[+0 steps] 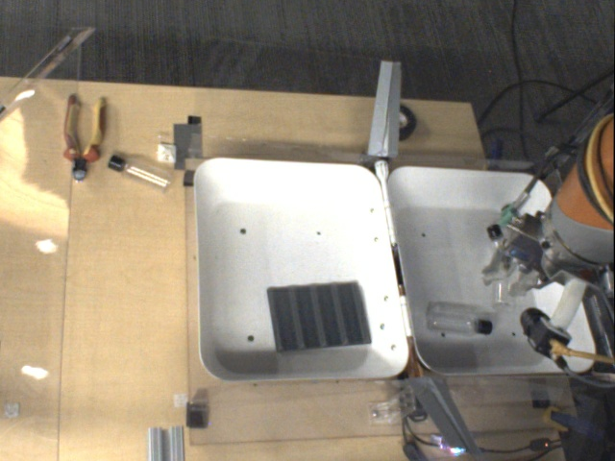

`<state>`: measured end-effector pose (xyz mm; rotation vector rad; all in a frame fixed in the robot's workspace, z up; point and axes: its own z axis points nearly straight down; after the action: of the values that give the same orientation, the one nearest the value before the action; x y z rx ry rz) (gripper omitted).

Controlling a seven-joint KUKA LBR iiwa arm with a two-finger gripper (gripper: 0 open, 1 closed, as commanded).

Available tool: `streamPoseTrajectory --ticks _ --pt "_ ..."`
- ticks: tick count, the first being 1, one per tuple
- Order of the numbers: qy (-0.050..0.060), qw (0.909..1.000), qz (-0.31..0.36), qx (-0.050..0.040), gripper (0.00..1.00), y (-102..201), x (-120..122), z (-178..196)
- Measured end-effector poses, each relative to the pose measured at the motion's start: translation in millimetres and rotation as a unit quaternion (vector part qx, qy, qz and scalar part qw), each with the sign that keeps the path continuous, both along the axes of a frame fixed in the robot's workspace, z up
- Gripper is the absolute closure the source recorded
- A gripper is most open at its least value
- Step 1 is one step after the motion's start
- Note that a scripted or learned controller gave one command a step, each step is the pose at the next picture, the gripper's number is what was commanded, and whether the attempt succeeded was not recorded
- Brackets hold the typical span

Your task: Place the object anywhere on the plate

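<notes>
Presently the gripper point(509, 262) hangs over the right bin point(432, 200); its jaw state cannot be told. A clear vial with a black cap point(458, 320) lies flat on that bin's floor, apart from the dark ridged plate point(318, 316) in the left bin point(231, 209).

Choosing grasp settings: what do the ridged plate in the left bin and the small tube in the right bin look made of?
Ridged plate: dark grey and matte, probably rubber or plastic; parallel grooves, no glare. Small tube: see-through, likely clear plastic or glass, with a black cap; the white bin shows through it.

Grey arm point(586, 200) reaching from the right, hand point(511, 257) lowered, pointing left
</notes>
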<state>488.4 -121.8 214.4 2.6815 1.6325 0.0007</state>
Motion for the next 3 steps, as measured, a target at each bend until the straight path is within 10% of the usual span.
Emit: streamPoseTrajectory --ticks 1,2,3 --pt "0.0 0.9997 0.023 0.0005 1.0 59 91 6" --pt "-0.001 0.9888 0.149 0.0001 1.0 132 132 67" --pt "0.0 0.9922 0.124 0.0003 1.0 189 180 40"
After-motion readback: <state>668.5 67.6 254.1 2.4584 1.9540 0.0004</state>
